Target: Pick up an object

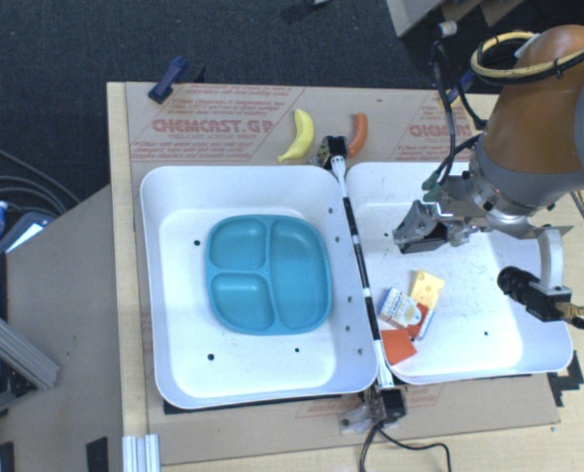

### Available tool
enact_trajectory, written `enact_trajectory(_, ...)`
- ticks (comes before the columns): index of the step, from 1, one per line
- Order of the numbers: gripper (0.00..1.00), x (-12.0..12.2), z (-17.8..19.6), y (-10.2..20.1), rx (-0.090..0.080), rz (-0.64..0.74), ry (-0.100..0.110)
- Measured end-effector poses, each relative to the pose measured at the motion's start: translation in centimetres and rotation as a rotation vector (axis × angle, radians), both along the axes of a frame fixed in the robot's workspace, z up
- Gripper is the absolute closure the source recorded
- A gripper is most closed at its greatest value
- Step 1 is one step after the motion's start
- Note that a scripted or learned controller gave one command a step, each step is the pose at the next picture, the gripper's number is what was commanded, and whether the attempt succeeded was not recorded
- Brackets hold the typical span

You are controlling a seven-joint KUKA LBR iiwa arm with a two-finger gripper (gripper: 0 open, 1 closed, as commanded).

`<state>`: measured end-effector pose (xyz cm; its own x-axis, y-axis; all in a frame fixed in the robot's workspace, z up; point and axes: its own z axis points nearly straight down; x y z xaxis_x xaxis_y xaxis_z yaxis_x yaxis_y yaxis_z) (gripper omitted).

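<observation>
Two shallow white bins sit side by side on the bench, the left bin (164, 293) carrying a blue divided plate (269, 272) that lies flat near its middle, and the right bin (498, 357) holding the small loose things a pick would go for. Those things are bunched toward the right bin's near-left corner, close to the wall it shares with the left bin: a yellow wedge like a piece of toy cheese (428, 288), a small printed white packet (401, 309) just beside and partly under it, and an orange-red flat piece (399, 346) nearest the front edge. They lie touching or overlapping, which looks like the random scatter of dropped items, not a deliberate layout, and that crowding could make a clean grasp of one piece harder. Outside the bins, on the cardboard sheet at the bench's far edge, a toy banana (299, 136) and an orange toy carrot or sausage (357, 134) rest out of play. The arm (543, 116) reaches in from the right, its wrist above the right bin's far half, and the gripper (417, 229) hangs dark and angled toward the shared wall, apart from the cluster and on the far side of it. Nothing shows between its tips, so it carries nothing; how wide it stands I cannot tell from this slant. My judgement is that the pick is not yet made.
</observation>
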<state>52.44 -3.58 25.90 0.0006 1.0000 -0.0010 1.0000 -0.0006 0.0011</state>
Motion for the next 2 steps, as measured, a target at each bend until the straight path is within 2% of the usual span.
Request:
enact_trajectory(1,1.00,-0.2,0.5,1.2,0.001,0.001,0.000)
enact_trajectory(2,1.00,-2.7,1.2,-0.3,0.002,0.000,0.004)
